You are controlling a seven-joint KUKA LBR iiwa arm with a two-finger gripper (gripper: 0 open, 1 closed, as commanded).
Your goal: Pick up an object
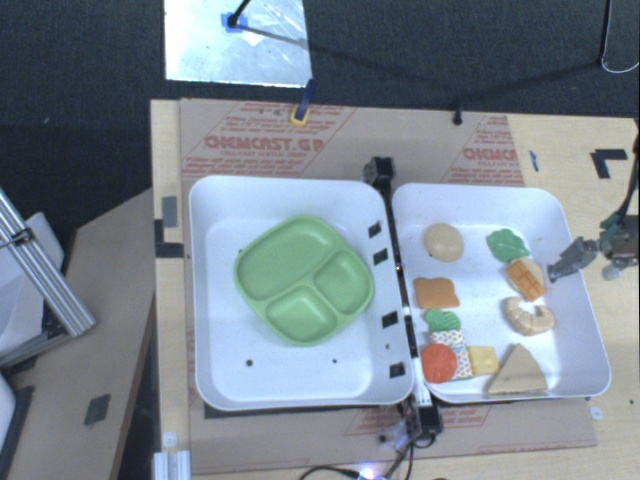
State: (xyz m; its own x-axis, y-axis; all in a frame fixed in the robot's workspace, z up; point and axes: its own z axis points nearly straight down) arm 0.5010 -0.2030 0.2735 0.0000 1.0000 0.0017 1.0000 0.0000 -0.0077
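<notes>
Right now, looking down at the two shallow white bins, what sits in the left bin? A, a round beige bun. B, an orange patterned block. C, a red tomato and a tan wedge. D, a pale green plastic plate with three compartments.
D: the pale green three-compartment plate lies alone in the left white bin, while the small toy foods, such as the round beige bun, all lie in the right white bin.
</notes>
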